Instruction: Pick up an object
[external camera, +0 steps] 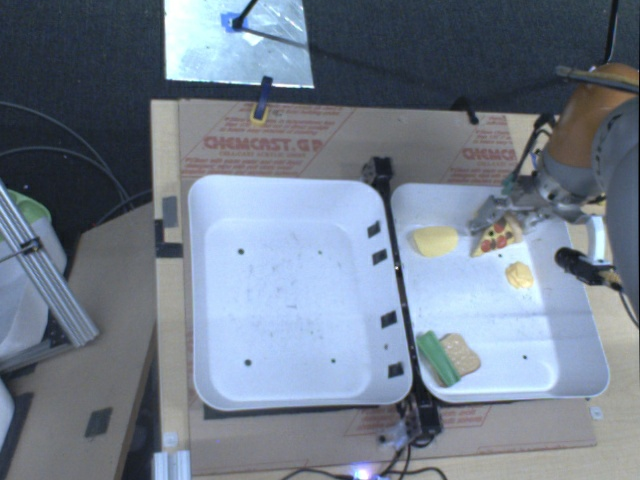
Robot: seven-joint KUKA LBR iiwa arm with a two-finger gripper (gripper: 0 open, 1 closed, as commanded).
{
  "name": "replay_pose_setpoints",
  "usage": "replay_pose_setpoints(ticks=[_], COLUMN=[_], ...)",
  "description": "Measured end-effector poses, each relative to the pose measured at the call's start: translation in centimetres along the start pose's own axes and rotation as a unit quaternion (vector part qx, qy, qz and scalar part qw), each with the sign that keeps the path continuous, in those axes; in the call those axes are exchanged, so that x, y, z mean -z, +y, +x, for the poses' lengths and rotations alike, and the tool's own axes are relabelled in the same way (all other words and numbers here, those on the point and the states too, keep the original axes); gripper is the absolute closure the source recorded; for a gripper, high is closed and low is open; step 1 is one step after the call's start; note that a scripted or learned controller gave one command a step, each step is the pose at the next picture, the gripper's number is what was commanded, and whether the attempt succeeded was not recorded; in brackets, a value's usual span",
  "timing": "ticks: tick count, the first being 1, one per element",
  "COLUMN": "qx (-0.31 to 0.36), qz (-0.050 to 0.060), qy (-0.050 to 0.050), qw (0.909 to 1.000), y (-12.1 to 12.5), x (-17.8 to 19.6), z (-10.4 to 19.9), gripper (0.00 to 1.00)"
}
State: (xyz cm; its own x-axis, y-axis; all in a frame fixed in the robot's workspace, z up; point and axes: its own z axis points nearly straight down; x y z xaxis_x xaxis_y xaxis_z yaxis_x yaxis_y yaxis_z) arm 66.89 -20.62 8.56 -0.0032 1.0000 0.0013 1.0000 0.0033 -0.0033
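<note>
Toys lie scattered in the right-hand shallow white plastic bin point(575, 368), probably so that each can be taken from above: a pale yellow rounded lump point(435, 240) near the divider, a triangular pizza-slice toy with red spots point(497, 236) next to it, a small yellow crinkled piece point(519, 275) nearer the middle, and a green stick point(436, 358) touching a tan speckled biscuit shape point(461, 352) at the near edge. The left-hand white bin point(205, 208) sits alongside, joined by black clips.

The grey metal two-finger gripper point(499, 215) hangs low over the pizza slice — the likeliest target — with the arm slanting in from the right. Metal parts overlap the slice's upper edge, and it seems to touch them, but whether it sits between the fingers I cannot tell, nor whether the jaws are spread or pressed together — the wrist and glare blur them. The arm's upper links are cut off at the frame edge.
</note>
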Motion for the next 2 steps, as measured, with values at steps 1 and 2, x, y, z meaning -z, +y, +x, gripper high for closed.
replay_pose_setpoints(ticks=[1,2], qx=[0.002,0.004], qz=[-0.005,-0.004], qy=[-0.003,0.000], qw=[1.0000,1.0000], y=[0.1,0.2], x=[1.2,3.1], z=[0.0,7.6], gripper=[1.00,1.00])
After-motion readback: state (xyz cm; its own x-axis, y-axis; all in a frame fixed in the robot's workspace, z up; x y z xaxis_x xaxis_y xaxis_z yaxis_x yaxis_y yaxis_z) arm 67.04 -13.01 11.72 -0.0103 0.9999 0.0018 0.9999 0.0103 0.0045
